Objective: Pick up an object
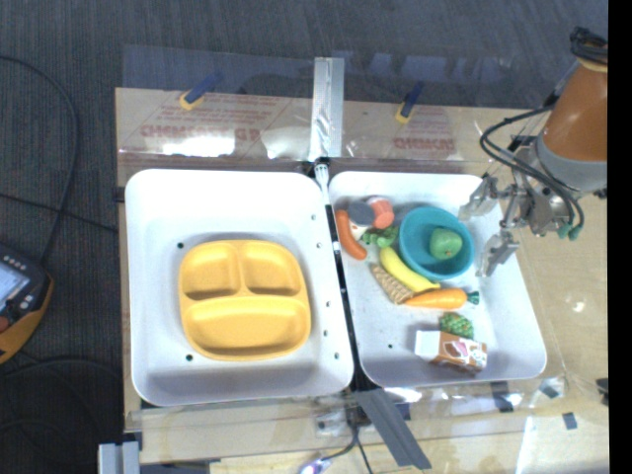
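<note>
The right bin (513, 349) holds a heap of toy food. A blue bowl (427, 255) with a green fruit (446, 243) inside stands near its right wall. A banana (405, 268), a carrot (434, 299), a red sausage (350, 235) and a small carton (451, 350) lie around it. My gripper (489, 223) hangs at the bin's right wall, just right of the bowl. Its fingers are open, with nothing between them.
The left bin (148, 205) holds a yellow divided tray (244, 299). An orange piece (381, 210), a green leafy piece (376, 235) and a waffle-like piece (392, 284) crowd the right bin's upper middle. A metal divider (328, 107) stands behind the bins.
</note>
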`<action>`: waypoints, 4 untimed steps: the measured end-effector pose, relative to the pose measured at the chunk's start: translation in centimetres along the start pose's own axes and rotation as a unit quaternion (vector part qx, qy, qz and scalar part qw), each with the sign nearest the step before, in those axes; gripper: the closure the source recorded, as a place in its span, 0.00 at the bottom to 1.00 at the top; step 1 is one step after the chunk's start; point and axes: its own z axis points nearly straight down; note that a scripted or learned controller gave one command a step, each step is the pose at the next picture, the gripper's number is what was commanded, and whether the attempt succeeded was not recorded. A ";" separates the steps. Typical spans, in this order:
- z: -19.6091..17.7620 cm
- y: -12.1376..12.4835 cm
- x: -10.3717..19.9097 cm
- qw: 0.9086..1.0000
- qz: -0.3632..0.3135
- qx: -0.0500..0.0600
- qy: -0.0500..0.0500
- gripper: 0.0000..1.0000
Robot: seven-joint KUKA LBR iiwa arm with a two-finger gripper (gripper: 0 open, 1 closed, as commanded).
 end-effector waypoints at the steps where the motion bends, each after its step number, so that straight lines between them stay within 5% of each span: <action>1: 11.0 3.0 -0.3 1.000 0.000 0.002 -0.007 0.00; 2: 11.0 7.6 0.4 1.000 0.017 0.001 -0.007 0.00; 3: 10.9 9.5 0.5 0.999 -0.032 0.004 -0.007 0.00; 4: 10.9 10.2 0.4 1.000 -0.012 0.005 -0.005 0.00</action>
